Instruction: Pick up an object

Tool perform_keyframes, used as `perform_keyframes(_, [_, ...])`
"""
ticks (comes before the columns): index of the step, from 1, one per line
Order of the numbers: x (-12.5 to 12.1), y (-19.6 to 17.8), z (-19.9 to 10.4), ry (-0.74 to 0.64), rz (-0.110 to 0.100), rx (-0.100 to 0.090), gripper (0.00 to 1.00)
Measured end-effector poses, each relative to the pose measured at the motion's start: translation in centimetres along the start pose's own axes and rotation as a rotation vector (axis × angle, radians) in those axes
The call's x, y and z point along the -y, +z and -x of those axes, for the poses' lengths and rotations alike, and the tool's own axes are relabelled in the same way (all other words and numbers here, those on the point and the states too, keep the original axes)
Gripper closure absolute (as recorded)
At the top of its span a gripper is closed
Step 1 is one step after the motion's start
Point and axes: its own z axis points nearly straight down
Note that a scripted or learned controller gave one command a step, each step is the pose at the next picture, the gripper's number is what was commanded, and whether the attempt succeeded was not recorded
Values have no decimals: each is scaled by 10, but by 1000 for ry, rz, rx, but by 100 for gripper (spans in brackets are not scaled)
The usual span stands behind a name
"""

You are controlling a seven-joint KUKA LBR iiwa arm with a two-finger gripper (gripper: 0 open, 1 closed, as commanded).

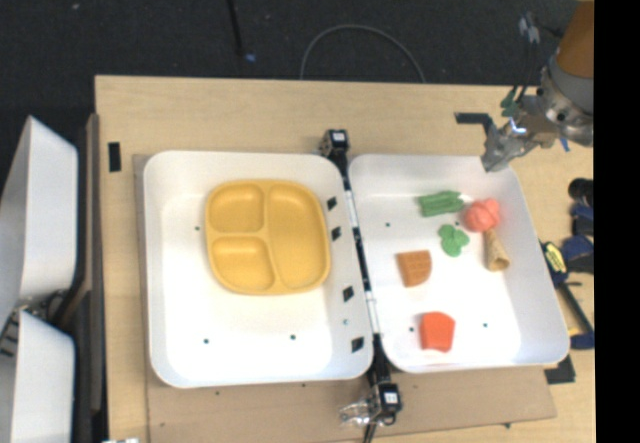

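The right bin (520,331) holds several small toy foods: a green piece (440,202), a pink one (481,216), a small green broccoli-like piece (453,240), a tan cone (497,253), an orange-brown block (414,267) and a red-orange block (436,331). My gripper (500,148) hangs at the far right edge of this bin, above its upper right corner, apart from all the pieces. Nothing shows between its fingers.
The left bin (170,331) bears a yellow three-compartment plate (268,235). A black divider with clips (352,251) runs between the bins. White boxes (45,221) stand off the bench's left side. A cable (360,31) loops behind the bench.
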Motion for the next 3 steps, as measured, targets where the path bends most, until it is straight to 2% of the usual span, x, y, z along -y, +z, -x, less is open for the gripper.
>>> perform_keyframes(3, [12,26,-162,-2,-4,-2,100])
